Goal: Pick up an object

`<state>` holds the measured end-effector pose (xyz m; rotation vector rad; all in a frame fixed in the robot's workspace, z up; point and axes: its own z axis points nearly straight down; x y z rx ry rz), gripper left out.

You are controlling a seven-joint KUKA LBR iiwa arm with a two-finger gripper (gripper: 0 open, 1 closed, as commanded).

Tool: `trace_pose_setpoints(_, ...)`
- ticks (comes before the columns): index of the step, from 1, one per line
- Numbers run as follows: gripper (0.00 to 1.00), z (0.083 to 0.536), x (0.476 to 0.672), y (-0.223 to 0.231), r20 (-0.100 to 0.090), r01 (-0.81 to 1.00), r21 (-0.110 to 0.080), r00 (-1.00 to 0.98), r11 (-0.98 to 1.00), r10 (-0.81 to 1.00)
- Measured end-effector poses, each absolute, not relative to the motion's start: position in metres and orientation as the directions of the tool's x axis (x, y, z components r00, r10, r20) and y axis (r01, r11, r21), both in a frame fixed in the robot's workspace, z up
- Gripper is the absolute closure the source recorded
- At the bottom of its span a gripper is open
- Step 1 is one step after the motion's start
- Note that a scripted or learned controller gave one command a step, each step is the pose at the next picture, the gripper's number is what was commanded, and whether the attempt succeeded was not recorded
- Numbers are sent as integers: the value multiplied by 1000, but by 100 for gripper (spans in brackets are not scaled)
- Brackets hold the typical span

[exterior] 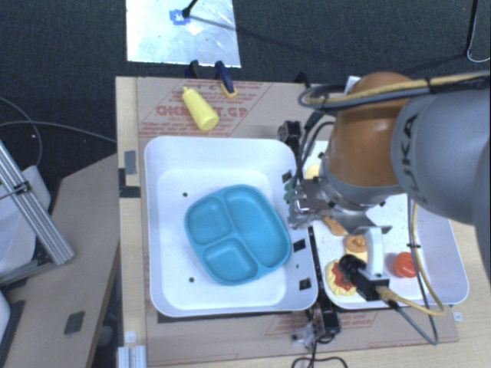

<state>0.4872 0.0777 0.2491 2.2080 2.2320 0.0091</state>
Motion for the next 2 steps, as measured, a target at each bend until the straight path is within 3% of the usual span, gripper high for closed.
trace_pose_setpoints(1, 100, 250, 487, 102, 2, 1000, 2, -7, 7, 1000)
trace_pose_setpoints(2, 100, 247, 543, 89, 0, 1000, 4, -1, 1, 1000)
